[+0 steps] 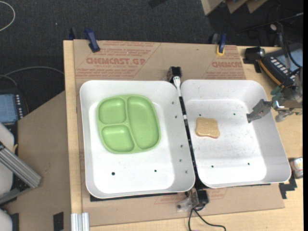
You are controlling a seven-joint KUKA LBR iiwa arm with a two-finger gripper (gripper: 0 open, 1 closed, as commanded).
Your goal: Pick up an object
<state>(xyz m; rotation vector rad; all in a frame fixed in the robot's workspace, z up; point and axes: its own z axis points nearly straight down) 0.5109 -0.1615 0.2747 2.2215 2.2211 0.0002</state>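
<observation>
You're looking down at two white bins sitting side by side on the surface (72, 129). The left bin (96, 172) is carrying a green divided plate (128, 124) with three compartments, lying flat in the upper middle of the bin floor. The right bin (250, 148) is carrying one tan bread-slice-shaped object (207, 128), lying flat on the left part of the bin floor, near the seam where the bins are meeting.

The hand (257, 110) is coming in from the right edge and sitting over the right bin's upper right rim, well apart from the bread slice. You're seeing one dark finger poking down-left toward the bin floor; I cannot tell whether the hand is released or clenched. Nothing is showing between its fingers, so it's not grasping anything you can see.

Blue and yellow clamps (91, 40) are sitting on the far edge of the brown board under the bins. A black cable (207, 223) is running off the near edge.
</observation>
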